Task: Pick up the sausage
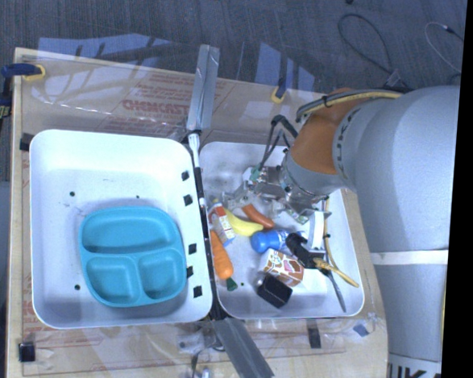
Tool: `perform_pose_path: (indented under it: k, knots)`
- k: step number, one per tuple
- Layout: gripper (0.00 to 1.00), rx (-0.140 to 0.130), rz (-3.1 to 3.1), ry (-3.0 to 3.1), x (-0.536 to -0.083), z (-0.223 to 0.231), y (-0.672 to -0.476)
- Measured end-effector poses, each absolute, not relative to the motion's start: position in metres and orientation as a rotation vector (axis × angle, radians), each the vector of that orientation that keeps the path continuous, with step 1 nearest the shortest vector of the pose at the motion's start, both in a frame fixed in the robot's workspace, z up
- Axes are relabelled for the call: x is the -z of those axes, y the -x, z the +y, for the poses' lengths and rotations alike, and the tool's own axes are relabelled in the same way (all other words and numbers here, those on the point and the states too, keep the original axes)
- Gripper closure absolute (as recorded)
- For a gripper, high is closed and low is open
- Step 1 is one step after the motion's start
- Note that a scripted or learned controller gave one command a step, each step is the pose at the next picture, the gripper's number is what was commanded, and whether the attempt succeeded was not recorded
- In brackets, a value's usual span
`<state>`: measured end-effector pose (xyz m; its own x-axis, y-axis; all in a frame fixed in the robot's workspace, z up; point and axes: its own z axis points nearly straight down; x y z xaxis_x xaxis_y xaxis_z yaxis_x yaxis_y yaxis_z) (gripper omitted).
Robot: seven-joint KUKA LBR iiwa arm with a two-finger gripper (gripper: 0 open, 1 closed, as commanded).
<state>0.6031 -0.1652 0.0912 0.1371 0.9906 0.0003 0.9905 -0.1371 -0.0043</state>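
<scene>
**Operator:** Where does the sausage lie against the claw?

**Spotter:** You'll find the sausage near the middle of the right bin, lying at a slant. The gripper hangs just beyond it, toward the bin's far wall. It is close, but apart as far as I can see. Whether the claw is apart or together I cannot tell you, since cables and shadow cover it.

**Operator:** Count things for me.

**Spotter:** From your left, the left bin holds one blue tray with three compartments. In the right bin you have:
- one small white-and-red thing
- one carrot
- one yellow piece
- the one sausage
- one blue thing
- one brown-and-white carton
- one black block

**Operator:** What crowds the sausage?

**Spotter:** The yellow piece lies against its left side, seemingly touching. The white-and-red thing sits just left of that. The carrot runs along the bin's left wall with its green end nearest you. The blue thing lies just below the sausage's right end. The carton and black block sit nearer you, clear of the sausage.
</scene>
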Motion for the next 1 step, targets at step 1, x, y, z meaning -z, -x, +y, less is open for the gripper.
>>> perform_pose_path:
  k: [1]
  knots:
    - [1.0, -0.007, -2.065, 2.361, -0.1007, -0.1649, -0.603]
